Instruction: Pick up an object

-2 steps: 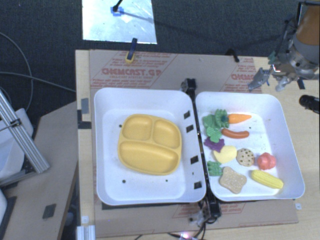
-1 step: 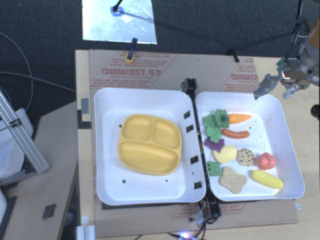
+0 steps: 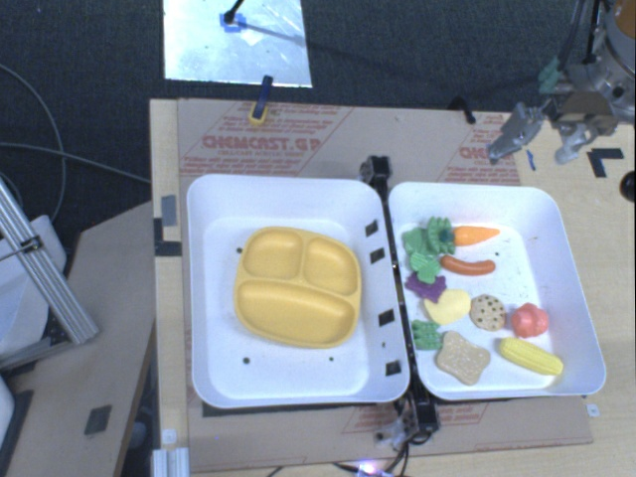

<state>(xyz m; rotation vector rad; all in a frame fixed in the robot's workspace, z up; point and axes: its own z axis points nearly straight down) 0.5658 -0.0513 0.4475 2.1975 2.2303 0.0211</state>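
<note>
From my remote seat, I read the desk [image 3: 109,266] left to right. The left bin [image 3: 214,366] holds a yellow tray [image 3: 296,286] with three compartments, lying flat near the bin's middle. The right bin [image 3: 566,266] carries the toy food: a green leafy piece [image 3: 427,241], a carrot [image 3: 475,235], a sausage [image 3: 467,264], a purple piece [image 3: 425,286], a pale yellow piece [image 3: 447,307], a cookie [image 3: 487,311], a red piece [image 3: 530,319], a bread slice [image 3: 463,357] and a corn cob [image 3: 530,356].

The end effector [image 3: 545,139] hangs above the bin's far right corner, outside the rim, its two fingers spread apart with nothing between them.

Any of these would do for the pick; I judge the carrot nearest. It lies toward the near-left of the end effector, well apart from it, with its long axis running roughly left to right across the bin (leafy piece touching its left end). The sausage sits just beside it, nearly parallel, so I would want the fingers turned to close across the carrot's short axis and kept clear of that neighbour.
</note>
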